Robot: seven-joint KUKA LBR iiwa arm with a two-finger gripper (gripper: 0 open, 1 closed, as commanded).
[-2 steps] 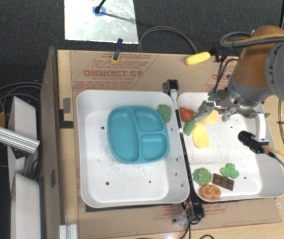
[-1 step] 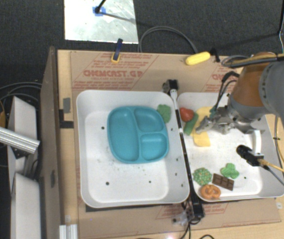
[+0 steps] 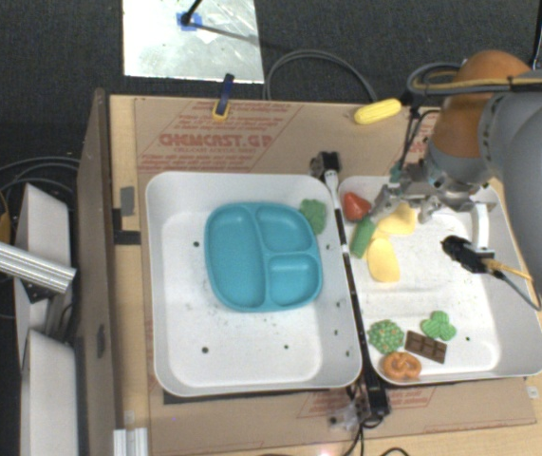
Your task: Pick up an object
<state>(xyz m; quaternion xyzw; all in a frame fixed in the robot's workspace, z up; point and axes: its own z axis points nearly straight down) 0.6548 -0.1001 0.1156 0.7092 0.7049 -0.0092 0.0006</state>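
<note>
Grey arm's jaws (image 3: 405, 200) sit low in the right white bin (image 3: 513, 350), upper centre-right of frame, over a pale yellow plastic food piece (image 3: 398, 222); their opening cannot be told.

Two shallow white plastic bins sit side by side, the left bin (image 3: 180, 350) and the right bin (image 3: 513, 345). The left bin holds one light-blue divided plastic plate (image 3: 261, 255) and one green leafy toy (image 3: 314, 215). The right bin holds one red piece (image 3: 356, 205), one green pod-shaped piece (image 3: 362, 237), two pale yellow pieces (image 3: 383, 259), two more green leafy toys (image 3: 384, 333), one brown chocolate-like bar (image 3: 427, 348) and one orange pretzel-shaped toy (image 3: 401, 366)
</note>
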